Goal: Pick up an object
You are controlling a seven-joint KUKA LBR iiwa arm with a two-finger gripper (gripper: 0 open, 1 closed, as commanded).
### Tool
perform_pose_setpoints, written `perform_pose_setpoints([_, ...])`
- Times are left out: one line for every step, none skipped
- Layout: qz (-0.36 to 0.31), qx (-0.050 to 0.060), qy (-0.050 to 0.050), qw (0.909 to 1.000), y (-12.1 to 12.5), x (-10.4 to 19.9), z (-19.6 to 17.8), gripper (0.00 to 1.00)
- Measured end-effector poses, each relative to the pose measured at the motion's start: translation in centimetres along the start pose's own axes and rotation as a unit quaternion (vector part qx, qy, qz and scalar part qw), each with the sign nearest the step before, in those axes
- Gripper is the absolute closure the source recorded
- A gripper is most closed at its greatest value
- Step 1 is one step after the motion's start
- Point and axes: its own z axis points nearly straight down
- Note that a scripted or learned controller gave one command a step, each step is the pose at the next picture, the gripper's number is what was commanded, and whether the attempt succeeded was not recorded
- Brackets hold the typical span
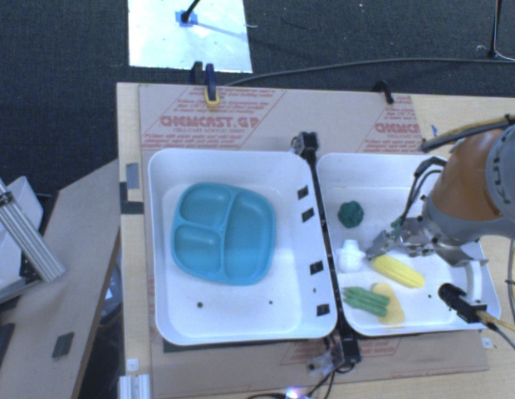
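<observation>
The counter (133, 248) is pale wood, topped by a protective sheet (241, 115) printed with red lettering. Two shallow white bins sit directly on it — the left bin (170, 306) and the right bin (382, 160) — side by side, their inner walls touching along a black hinged seam. A blue-and-yellow clamp (210, 86) grips the counter's far edge.

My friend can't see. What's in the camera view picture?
A robot arm's gripper hangs low in the right white bin, above a yellow corn and near a green broccoli and green pickle. The left bin has a blue divided plate.
</observation>
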Motion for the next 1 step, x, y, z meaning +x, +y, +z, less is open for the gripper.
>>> perform_pose_setpoints([0.000, -0.002, 0.000, 1.0000, 0.14, -0.04, -1.31, 1.00])
